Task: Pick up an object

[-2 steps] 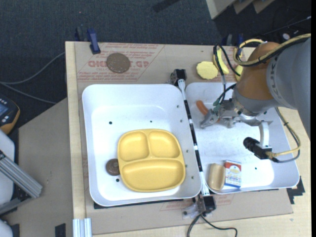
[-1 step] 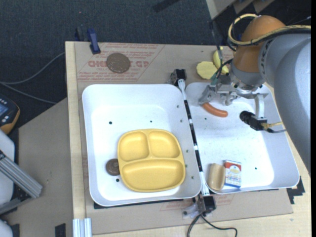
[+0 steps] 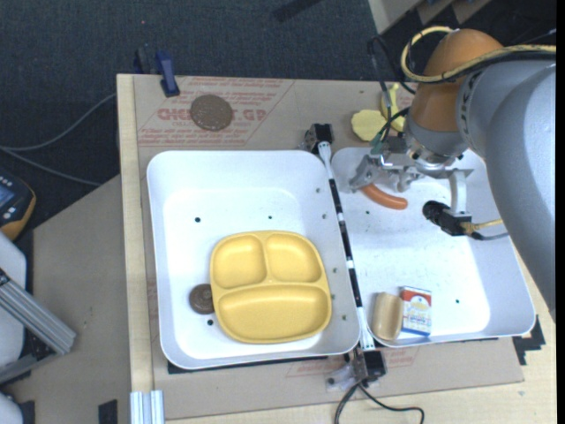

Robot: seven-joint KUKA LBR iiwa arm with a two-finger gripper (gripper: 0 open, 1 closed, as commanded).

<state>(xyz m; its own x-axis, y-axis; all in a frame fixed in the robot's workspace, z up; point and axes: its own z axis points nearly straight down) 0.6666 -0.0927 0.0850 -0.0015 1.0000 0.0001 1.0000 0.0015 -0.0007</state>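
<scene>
My gripper (image 3: 387,177) hangs low over the far left part of the right bin (image 3: 459,272). An orange sausage (image 3: 389,199) lies on the bin floor directly beneath it, partly covered by the gripper's metal body. I cannot see whether it touches the sausage. At the near edge of the same bin stand a small red, white and blue box (image 3: 417,313) and a tan cup on its side (image 3: 385,315). The left bin (image 3: 177,193) holds a yellow divided plate (image 3: 268,285) with a brown disc (image 3: 201,299) at its left edge.
A yellow fruit-like object (image 3: 365,124) sits on the bench behind the right bin. A second brown disc (image 3: 212,111) and a blue clip (image 3: 165,73) lie at the bench's far left. The grey arm (image 3: 516,131) covers the right bin's far right corner.
</scene>
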